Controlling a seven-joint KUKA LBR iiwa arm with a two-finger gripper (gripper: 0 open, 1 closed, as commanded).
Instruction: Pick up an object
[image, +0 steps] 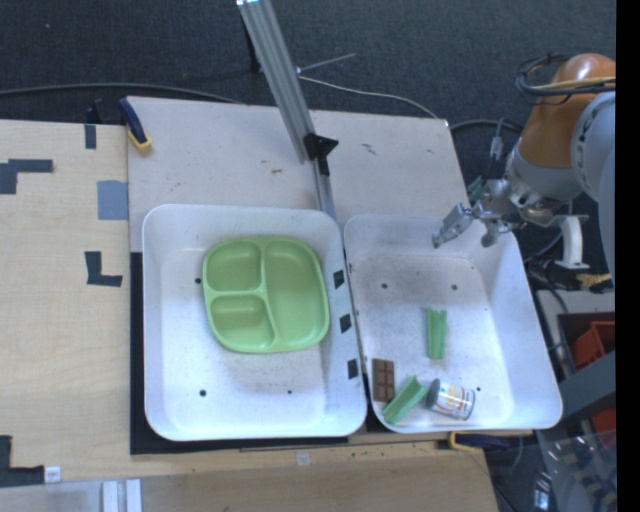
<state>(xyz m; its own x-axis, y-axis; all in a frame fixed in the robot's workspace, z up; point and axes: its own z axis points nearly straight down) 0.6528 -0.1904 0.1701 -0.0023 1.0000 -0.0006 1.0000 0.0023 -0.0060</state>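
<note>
Two shallow white plastic bins sit side by side on the desk. Left bin (160, 330): a glossy green divided plate (266, 294). Right bin (520, 330): an upright green stick (436, 333), a flat green wedge (402, 400), a ridged brown chocolate bar (383, 379) and a small cylindrical jar (452, 400), clustered near. The metal claw (468, 228) hovers at the far edge; whether it is spread cannot be told.

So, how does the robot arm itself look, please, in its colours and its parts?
The arm is grey, with a rounded orange band above the wrist. Thin dark cables loop over its top. The claw is small, of grey metal, with two slim fingers.
</note>
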